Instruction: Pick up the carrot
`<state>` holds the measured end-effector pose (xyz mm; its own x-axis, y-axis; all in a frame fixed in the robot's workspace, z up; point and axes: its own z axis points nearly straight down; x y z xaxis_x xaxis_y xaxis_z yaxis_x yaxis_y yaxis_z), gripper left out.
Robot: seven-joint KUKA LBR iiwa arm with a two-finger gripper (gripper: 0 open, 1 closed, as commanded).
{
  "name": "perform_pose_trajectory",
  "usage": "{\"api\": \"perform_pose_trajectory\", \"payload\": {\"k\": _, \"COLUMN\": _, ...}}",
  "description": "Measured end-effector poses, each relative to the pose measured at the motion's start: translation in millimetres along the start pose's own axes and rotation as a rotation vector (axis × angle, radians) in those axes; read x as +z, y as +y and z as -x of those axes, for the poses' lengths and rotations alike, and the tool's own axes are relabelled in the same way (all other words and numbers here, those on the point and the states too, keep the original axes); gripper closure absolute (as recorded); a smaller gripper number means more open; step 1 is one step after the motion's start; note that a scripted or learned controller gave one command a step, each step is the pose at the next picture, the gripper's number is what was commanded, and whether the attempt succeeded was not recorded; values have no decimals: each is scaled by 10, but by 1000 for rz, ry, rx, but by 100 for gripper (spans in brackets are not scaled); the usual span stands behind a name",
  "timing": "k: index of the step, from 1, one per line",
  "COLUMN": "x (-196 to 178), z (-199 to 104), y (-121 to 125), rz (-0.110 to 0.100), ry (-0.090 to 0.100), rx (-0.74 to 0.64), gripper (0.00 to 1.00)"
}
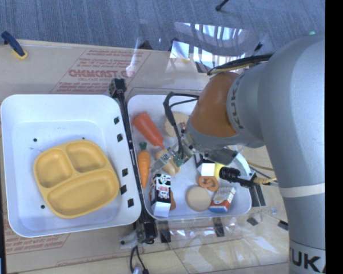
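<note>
Grey arm [286, 124] looms over the right bin [240, 210], finger state impossible to tell; the carrot [143, 165] looks light, stiff, smooth, best pinched across its thick middle

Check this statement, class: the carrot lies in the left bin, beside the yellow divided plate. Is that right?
Not quite. The camera view shows the carrot in the right bin, by its left wall. The yellow divided plate sits in the left bin.
</note>
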<state>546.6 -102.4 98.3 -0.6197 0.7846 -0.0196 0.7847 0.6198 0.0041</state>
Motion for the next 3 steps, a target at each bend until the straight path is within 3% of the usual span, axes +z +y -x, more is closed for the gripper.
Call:
{"api": "perform_pose_trajectory", "payload": {"k": 1, "x": -78, "z": -45, "y": 34, "rz": 1, "ry": 9, "rx": -13, "gripper": 100}}
{"api": "perform_pose_trajectory", "payload": {"k": 2, "x": 26, "z": -310, "y": -299, "rz": 4, "ry": 13, "rx": -118, "gripper": 100}}
{"api": "perform_pose_trajectory", "payload": {"k": 3, "x": 28, "z": 270, "y": -824, "rz": 5, "ry": 10, "rx": -398, "gripper": 100}}
